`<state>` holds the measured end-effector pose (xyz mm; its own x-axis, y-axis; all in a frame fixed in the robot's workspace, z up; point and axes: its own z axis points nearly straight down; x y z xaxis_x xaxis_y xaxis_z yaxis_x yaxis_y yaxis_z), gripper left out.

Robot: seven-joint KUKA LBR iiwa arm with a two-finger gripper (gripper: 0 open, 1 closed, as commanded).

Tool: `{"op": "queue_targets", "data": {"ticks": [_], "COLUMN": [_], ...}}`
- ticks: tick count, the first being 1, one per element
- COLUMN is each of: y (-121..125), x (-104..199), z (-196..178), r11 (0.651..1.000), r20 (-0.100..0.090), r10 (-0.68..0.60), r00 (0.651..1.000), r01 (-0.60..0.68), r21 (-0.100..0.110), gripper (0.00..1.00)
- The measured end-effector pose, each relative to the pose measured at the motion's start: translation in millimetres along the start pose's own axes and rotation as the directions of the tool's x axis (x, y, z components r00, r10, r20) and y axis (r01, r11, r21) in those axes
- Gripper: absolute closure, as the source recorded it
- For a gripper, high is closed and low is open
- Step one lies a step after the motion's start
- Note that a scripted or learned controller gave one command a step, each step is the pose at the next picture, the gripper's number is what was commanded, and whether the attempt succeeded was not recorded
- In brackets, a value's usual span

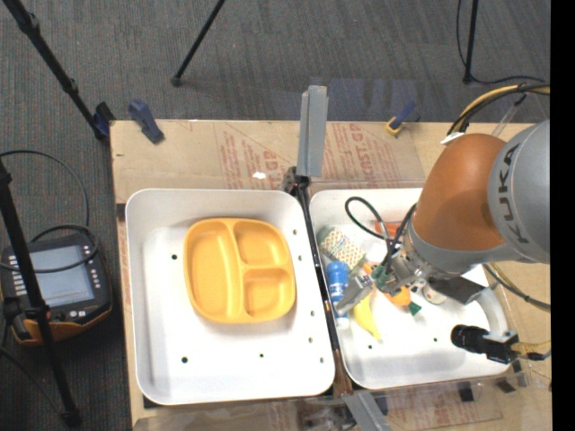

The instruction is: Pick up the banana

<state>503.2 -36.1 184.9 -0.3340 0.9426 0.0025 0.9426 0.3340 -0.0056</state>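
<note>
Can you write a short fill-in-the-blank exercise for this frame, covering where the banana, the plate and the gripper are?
1. The banana lies in the ____ bin of the camera view.
2. The divided plate in the other bin is ____ in colour.
3. The plate has ____ compartments.
4. The gripper is above the ____ bin.

Missing words: right; yellow; three; right

A single fixed camera looks down at a slant from well above the bench (225, 151), taking in both white bins (144, 241) and perhaps some surrounding carpet.
</note>
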Motion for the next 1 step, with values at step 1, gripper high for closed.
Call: {"op": "queue_targets", "data": {"ticks": [1], "y": [-23.4], "x": [17.2], "z": [0.2], "r11": [0.998], "r20": [-0.001], "r10": [-0.059], "r00": [0.998], "r01": [0.059], "r21": [0.001], "gripper": [0.00]}}
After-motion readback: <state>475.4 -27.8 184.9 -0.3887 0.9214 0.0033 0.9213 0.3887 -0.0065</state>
